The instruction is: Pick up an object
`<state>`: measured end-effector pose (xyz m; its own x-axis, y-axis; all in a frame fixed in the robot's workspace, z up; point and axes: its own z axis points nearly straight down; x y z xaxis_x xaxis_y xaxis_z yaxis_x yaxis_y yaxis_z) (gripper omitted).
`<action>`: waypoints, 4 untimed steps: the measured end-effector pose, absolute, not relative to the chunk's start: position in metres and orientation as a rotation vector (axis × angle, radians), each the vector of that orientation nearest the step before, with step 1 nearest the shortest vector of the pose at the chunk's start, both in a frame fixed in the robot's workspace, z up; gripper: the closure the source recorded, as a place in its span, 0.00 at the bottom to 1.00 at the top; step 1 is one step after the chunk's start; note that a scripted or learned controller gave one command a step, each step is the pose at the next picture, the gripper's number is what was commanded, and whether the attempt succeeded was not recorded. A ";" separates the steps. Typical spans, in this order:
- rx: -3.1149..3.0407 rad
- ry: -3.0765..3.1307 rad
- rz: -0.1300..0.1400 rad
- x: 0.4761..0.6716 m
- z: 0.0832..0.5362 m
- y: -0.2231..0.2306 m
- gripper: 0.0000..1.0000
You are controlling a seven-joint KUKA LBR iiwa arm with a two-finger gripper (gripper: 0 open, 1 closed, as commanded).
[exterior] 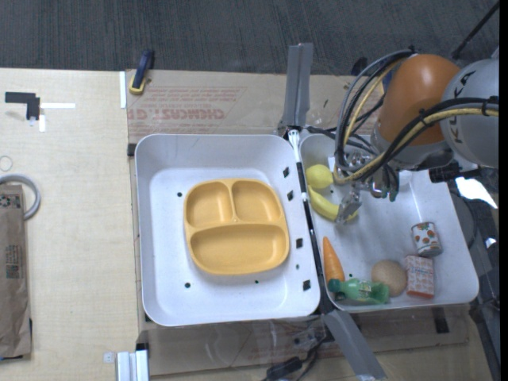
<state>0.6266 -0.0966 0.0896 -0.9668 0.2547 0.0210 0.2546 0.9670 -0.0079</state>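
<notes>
In the right bin point(452, 213) my gripper point(349, 209) hangs low at the bin's left side, right beside a yellow banana point(321, 203) and a pale yellow round fruit point(319, 176). The fingers point down, and nothing shows clearly between them. Toward the bin's front lie an orange carrot point(332, 259), a green toy point(361, 292), a tan potato-like ball point(389, 275), a small red-and-white box point(420, 276) and a little printed can point(425, 238).
The left bin point(151, 213) holds a yellow divided plate point(236, 226). A grey divider post point(298, 86) rises between the bins. The arm's orange band point(417, 86) and cables loom over the right bin's back. A blue-yellow tool point(142, 71) lies on the cardboard behind.
</notes>
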 end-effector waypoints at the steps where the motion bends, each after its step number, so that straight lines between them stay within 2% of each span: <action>1: -0.410 -3.114 0.003 0.631 0.101 -0.096 1.00; 2: -0.312 -3.129 0.000 0.580 0.092 -0.118 1.00; 3: -0.461 -3.109 0.000 0.529 0.092 -0.134 1.00; 4: -1.202 -2.906 0.001 0.582 0.092 -0.111 1.00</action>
<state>0.5815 -0.1113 0.0920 -0.7078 0.7065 -0.0028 0.7065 0.7078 0.0004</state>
